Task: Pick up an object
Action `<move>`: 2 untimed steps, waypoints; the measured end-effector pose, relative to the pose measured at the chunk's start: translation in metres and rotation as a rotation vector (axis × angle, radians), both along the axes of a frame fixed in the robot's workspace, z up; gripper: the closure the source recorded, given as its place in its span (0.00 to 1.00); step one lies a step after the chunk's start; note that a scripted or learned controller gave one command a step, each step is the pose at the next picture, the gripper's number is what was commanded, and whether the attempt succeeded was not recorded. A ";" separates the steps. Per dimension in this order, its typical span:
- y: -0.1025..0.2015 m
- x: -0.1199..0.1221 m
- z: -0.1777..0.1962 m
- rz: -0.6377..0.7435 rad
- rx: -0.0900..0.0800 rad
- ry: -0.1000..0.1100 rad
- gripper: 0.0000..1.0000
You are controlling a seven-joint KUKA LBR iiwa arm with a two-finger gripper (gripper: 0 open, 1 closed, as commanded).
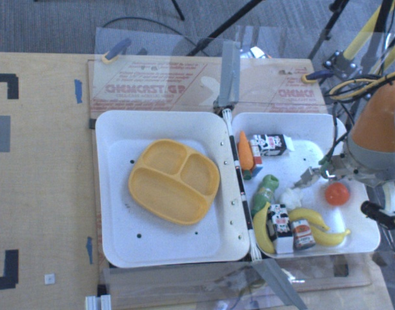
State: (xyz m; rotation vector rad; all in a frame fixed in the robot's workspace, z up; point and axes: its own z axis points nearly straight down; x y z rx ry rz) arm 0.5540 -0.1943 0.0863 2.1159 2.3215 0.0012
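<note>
Nearest the camera, two bananas (313, 228), a jar (303, 234) and a small carton (278, 222) are seen in the right bin (301, 124); their labels cannot be read. "CHEMCAST" is printed on the sheet (146, 88) behind. The gripper (313, 175) is placed beside a tomato (337, 194); its grasp cannot be told. A yellow tray (173, 181) is held in the left bin (113, 192).
</note>
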 end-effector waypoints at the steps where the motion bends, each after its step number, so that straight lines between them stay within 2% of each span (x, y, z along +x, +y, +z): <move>1: -0.001 0.001 0.011 -0.002 -0.001 -0.006 1.00; 2: -0.001 0.001 0.011 -0.002 -0.001 -0.005 0.00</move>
